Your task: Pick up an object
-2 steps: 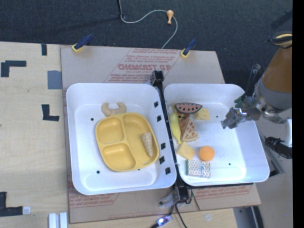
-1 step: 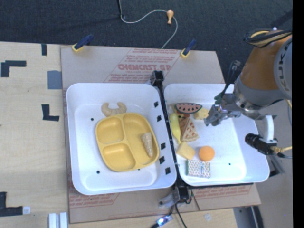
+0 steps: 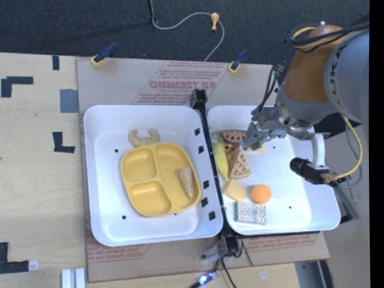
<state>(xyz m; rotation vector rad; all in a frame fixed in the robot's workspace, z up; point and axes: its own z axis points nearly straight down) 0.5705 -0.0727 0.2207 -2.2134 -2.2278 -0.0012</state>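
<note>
From my remote station: the yellow divided tray [image 3: 157, 179] fills the left bin [image 3: 96, 125]. In the right bin [image 3: 312, 212], frame centre-right, my claw [image 3: 252, 140] hangs over the watermelon slice [image 3: 231, 137], a red wedge lying left-right; whether the claw is spread I cannot tell. A waffle [image 3: 239, 165], banana [image 3: 221, 159] and orange [image 3: 260, 193] crowd just below.

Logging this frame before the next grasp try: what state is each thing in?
tool: low over the right bin's far-left corner, grip hidden
yellow tray: flat in left bin, one food piece in a compartment
orange ball: loose in right bin
waffle: lying flat
</note>
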